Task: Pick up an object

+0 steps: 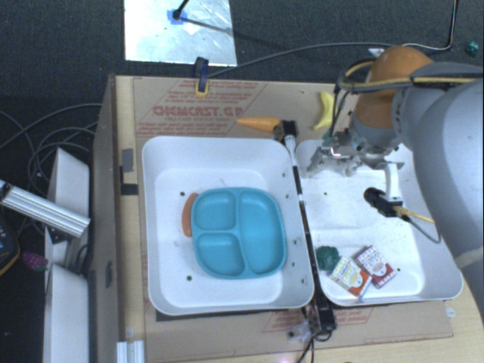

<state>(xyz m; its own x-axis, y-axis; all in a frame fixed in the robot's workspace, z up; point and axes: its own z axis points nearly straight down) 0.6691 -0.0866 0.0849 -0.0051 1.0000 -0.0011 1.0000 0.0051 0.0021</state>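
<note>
Two small red-and-white packets (349,274) (376,265) lie touching at the near end of the right bin (340,216), with a dark green lump (327,257) just beside them, too blurred to name. The gripper (327,157) hangs over that bin's far end, well apart from them; its spread cannot be made out under the wrist. The left bin (162,203) holds a blue divided plate (238,229) with a brownish sausage shape (186,213) against its left edge. Beyond the bins, a carrot (257,125) and a banana (326,110) lie on the printed cardboard (197,100). A foil sheet (181,21) lies on the dark floor (60,44).
</note>
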